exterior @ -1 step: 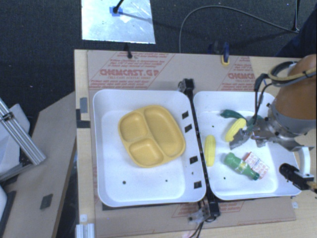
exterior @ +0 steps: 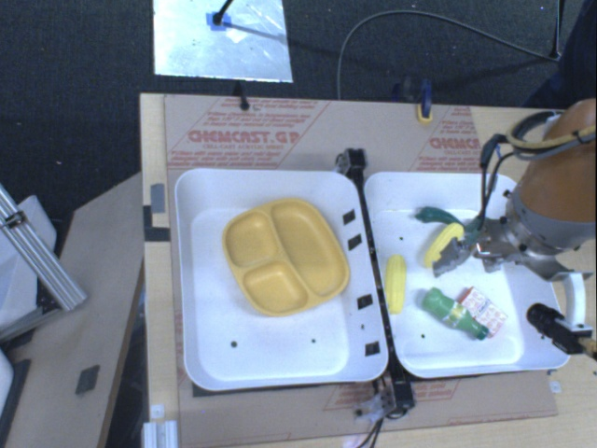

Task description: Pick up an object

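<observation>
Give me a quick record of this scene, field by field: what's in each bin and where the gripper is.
left bin: yellow divided tray
right bin: yellow banana-shaped piece, green bottle, yellow and green toy
gripper: low over the right bin, beside the yellow and green toy
grasp: nothing seen between the fingers
arm: enters from the right

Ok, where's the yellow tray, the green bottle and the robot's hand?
Yellow tray (exterior: 284,255), camera view, on the middle ridge.
Green bottle (exterior: 446,308), camera view, on its body.
Hand (exterior: 451,255), camera view, between its fingertips.
</observation>
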